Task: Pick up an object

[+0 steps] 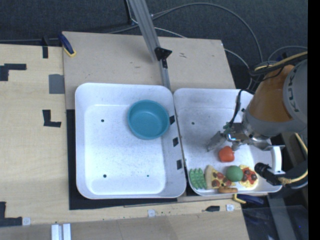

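In the right bin (200,104), a small red round object (226,155) lies just below my gripper (223,143). One grey finger (215,142) sticks out to the left of it, and the red object sits beside the fingers rather than clearly between them. Along the bin's front edge lie a green ridged piece (197,177), a pizza slice toy (216,178), a green ball (233,173) and a yellow piece with red dots (248,177). A blue bowl (148,119) sits in the left bin (95,149) near its back right.
A grey metal pole (145,21) slants down from the top to the seam between the bins. Black cables (210,9) loop behind the bench. The arm's orange band (272,99) hangs over the right bin's right edge.
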Tool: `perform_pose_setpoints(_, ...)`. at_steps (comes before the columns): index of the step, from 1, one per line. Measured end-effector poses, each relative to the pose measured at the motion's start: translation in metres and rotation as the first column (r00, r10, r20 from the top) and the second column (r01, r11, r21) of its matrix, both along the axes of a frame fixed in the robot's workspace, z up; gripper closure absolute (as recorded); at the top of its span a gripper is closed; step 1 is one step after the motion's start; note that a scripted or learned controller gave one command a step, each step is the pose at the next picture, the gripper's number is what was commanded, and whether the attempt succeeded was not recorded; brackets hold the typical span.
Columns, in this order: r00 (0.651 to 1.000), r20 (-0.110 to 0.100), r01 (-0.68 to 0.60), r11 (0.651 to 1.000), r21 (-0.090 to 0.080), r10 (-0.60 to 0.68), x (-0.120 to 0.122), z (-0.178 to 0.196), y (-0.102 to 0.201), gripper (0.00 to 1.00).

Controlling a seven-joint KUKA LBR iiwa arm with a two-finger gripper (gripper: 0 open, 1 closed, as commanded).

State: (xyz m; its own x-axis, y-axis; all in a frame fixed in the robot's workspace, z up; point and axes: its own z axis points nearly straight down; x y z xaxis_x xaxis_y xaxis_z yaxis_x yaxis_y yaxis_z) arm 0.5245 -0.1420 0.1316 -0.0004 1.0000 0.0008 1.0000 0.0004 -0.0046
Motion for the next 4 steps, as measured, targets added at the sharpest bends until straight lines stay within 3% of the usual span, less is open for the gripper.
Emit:
perform_pose_setpoints(1, 1.000, 0.005, 0.000, 1.000, -0.001, 0.000, 0.000, -0.043, 0.000, 0.00)
perform_pose_setpoints(2, 1.000, 0.008, 0.001, 1.000, -0.003, -0.001, 0.001, -0.031, -0.001, 1.00)
perform_pose_setpoints(4, 1.000, 0.009, 0.000, 1.000, -0.001, 0.000, 0.010, 0.073, 0.002, 1.00)
